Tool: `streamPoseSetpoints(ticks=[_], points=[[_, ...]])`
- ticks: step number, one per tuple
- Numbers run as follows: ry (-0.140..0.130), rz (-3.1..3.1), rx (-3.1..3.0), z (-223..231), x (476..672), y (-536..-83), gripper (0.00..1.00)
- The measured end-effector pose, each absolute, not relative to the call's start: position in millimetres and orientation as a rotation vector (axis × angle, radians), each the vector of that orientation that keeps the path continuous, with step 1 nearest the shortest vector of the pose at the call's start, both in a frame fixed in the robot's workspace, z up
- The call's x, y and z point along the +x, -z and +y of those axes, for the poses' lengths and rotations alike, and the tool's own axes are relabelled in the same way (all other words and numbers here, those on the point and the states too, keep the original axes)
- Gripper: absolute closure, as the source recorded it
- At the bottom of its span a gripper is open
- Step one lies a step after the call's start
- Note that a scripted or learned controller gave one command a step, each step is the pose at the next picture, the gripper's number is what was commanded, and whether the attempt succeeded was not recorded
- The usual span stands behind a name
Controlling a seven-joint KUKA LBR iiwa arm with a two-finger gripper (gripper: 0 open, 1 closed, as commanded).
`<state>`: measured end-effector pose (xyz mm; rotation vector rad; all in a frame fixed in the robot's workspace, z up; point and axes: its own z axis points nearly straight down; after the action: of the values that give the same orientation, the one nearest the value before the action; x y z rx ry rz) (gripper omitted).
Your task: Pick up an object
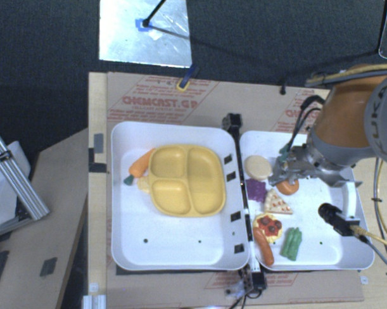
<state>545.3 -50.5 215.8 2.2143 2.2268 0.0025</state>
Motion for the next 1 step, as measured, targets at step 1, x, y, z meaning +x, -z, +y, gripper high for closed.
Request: streamPoseSetpoints(ticks=[1], points=[[-0.004,2.223,2.216,-56.8,550.4,-234.9,1.0]])
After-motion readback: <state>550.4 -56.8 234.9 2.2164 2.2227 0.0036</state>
